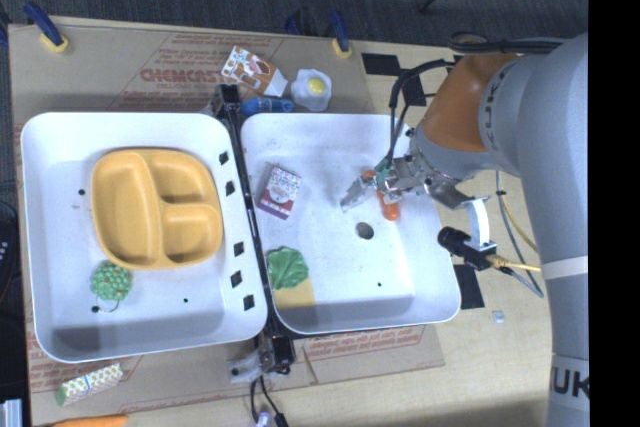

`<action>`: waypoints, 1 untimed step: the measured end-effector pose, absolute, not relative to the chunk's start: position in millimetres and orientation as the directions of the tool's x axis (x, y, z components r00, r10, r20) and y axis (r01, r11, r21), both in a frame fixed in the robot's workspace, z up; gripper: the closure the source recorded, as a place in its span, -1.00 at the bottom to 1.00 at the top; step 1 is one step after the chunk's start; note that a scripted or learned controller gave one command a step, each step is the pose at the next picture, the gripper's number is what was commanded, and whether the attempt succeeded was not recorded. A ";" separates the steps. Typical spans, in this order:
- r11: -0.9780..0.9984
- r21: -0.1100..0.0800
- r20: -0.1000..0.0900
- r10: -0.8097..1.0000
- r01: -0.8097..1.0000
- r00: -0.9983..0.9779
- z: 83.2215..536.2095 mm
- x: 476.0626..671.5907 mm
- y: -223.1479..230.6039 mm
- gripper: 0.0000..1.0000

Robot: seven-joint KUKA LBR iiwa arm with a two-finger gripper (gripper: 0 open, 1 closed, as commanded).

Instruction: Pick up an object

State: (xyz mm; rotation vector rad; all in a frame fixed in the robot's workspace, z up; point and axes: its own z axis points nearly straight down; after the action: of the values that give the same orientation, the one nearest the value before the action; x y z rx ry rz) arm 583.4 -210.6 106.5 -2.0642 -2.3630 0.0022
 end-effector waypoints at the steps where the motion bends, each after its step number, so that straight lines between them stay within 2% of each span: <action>1: 0.354 -0.003 0.003 0.935 0.935 -0.354 92.4 583.4 -209.8 -1.00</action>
State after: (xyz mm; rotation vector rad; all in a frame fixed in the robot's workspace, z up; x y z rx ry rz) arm 583.4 -209.8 92.4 -1.7823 -2.5818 0.0004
